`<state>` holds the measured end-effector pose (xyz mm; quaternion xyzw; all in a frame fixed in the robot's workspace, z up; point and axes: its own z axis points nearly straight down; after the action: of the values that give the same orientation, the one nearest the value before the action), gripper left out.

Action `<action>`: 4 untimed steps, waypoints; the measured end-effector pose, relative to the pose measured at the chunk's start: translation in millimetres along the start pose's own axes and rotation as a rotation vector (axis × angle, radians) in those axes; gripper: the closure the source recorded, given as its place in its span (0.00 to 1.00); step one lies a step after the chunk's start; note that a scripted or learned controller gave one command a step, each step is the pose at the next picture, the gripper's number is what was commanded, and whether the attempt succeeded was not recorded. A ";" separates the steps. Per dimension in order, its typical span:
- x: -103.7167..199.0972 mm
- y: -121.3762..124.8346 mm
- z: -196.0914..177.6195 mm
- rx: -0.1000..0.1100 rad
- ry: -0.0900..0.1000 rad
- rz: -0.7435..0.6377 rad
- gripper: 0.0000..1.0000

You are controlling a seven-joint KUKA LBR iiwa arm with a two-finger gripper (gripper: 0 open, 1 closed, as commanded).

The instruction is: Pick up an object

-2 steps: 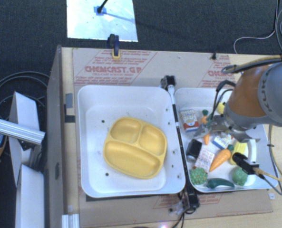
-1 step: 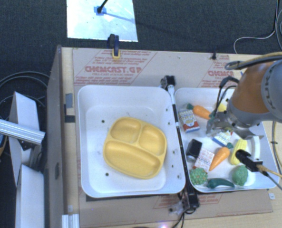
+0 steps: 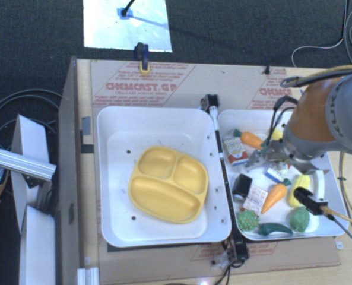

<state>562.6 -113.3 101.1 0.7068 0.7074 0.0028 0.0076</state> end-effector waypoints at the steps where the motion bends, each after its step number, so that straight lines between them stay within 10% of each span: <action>1: 29.1 77.2 17.1 0.007 0.006 -0.008 0.00; 4: 22.4 103.4 17.6 0.028 0.001 -0.003 0.00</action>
<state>666.2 -90.9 84.9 0.7057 0.7085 -0.0065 -0.0026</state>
